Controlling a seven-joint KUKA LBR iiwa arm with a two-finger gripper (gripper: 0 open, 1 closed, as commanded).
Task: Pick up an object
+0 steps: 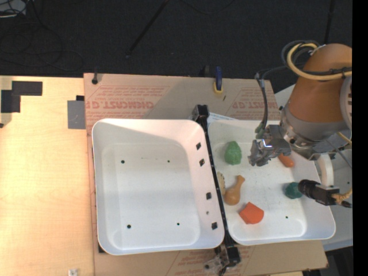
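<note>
The arm reaches in from the right and holds its hand [262,152] low over the right bin [299,230], in the bin's upper half. The hand sits between a green lumpy object [233,153] to its left and a small orange piece [286,161] just beside it on the right. From this slant the metal parts blur together, so whether the hand is spread or closed cannot be told, and nothing can be seen caught in it.

All 5 loose things lie in the right bin, probably because that bin serves as the source. Besides those 2, a tan pear-shaped toy [233,191] rests near the divider, a red-orange block [251,213] lies below it, and a dark teal object [293,190] sits toward the right wall. The left bin [103,154] next to it on the worktop [40,171] likely waits as the drop place.

The orange piece or the green object seems the nearest candidate; a pick appears not yet made.
</note>
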